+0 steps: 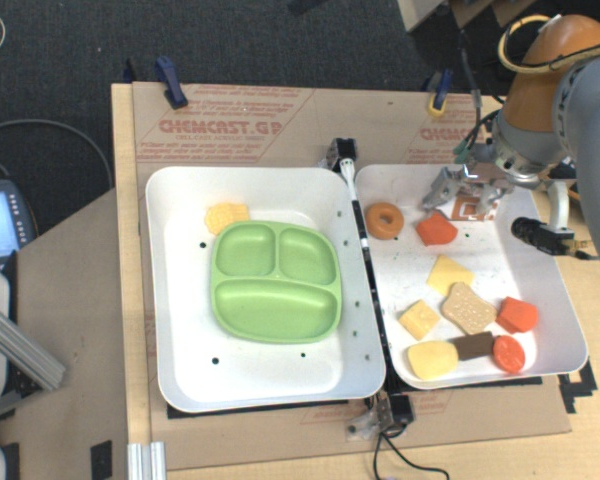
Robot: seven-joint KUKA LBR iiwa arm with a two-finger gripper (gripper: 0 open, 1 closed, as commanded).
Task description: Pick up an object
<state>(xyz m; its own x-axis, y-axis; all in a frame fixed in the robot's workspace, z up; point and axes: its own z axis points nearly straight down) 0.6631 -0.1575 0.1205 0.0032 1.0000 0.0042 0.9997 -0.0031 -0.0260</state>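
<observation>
Right now the claw hangs low at the back of the right shallow white bin, just beside the orange-red wedge-shaped toy, apparently lining up a grab, its grip unreadable from where I stand.

Glossy green plastic plate, smooth white bins; printed cardboard base

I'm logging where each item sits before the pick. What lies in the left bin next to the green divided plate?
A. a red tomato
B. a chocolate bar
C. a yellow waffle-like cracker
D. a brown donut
C: a yellow waffle-like cracker lies at the far left corner of the green divided plate in the left bin; the donut lies in the right bin.
</observation>
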